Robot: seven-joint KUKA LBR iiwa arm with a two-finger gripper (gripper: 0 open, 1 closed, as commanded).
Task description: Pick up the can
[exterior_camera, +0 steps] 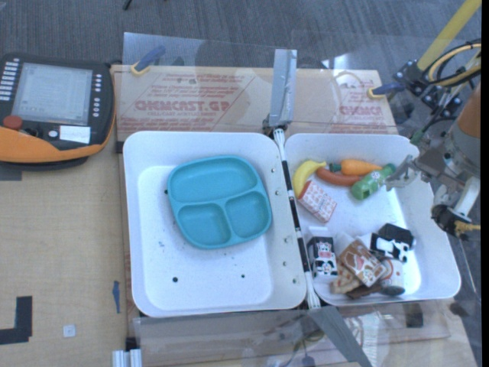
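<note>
Lettering "CHEMCAST GP" on sheet [183, 102] | cow-print carton [324, 257] right bin [435, 281]

The arm [458, 140] reaches in from the right edge of the camera view, its grey body partly cut off by the frame, with an orange band showing at the upper right of the wrist. The wrist angles down and to the left. At its end the gripper [401, 173] points leftward and slightly downward, low over the right side of the scene.
</note>
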